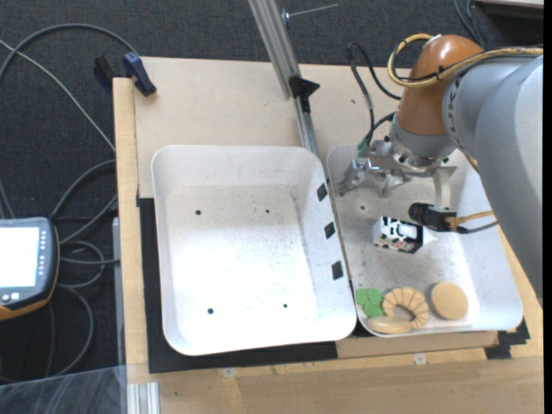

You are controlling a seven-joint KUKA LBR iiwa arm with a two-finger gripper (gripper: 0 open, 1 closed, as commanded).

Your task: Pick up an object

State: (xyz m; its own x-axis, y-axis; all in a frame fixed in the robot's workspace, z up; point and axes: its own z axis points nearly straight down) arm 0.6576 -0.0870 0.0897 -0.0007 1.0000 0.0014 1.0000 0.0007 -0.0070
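Observation:
My gripper point(373, 178) hangs over the far end of the right bin point(492, 291), close to its left wall, with nothing visibly in it. A small black-and-white patterned block point(398, 234) lies in the bin just in front of the gripper and a little to its right. Along the bin's near edge sit a green piece point(370, 299), a tan ridged croissant-like piece point(405, 308) and a round tan disc point(449, 300). The grey arm with its orange band point(435, 67) comes in from the right and covers the bin's far right part.
The left bin point(172, 231) stands beside the right one, its tilted wall between them bearing black marks. A slanted metal pole point(280, 46) rises behind the bins. Cables and a black plug point(431, 216) hang near the wrist. A pendant screen point(21, 257) lies at the far left.

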